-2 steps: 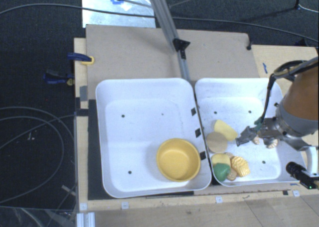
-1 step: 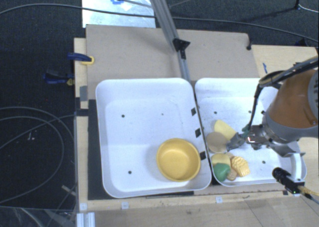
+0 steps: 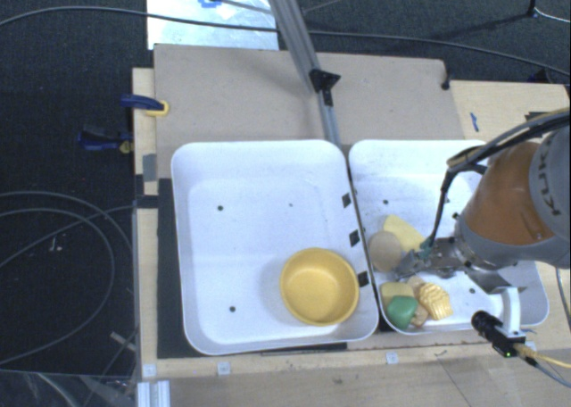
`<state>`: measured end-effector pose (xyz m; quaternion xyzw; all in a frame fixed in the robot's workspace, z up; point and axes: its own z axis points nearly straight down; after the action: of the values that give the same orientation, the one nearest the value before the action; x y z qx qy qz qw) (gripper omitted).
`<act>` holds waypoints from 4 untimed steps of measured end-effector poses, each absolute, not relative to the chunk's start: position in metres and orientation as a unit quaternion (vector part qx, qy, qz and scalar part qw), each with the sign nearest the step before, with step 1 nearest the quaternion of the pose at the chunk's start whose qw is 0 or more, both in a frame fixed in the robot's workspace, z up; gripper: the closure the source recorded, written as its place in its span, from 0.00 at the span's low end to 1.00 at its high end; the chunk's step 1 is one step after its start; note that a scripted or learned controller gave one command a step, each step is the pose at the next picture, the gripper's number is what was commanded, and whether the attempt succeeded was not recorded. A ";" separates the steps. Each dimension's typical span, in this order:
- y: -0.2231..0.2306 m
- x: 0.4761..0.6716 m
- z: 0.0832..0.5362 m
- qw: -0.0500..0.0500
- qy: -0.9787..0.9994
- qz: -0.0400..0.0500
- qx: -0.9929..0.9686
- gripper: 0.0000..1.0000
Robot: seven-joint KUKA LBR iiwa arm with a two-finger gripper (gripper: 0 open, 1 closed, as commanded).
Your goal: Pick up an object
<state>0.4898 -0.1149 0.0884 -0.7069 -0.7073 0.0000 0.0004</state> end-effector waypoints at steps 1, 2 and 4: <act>-0.115 0.491 0.101 -0.001 -0.708 -0.001 -0.707 1.00; -0.116 0.489 0.144 -0.002 -0.709 -0.001 -0.706 1.00; -0.125 0.499 0.244 -0.003 -0.709 -0.002 -0.705 1.00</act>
<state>0.4986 -0.1253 0.2438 -0.7054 -0.7088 -0.0020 -0.0034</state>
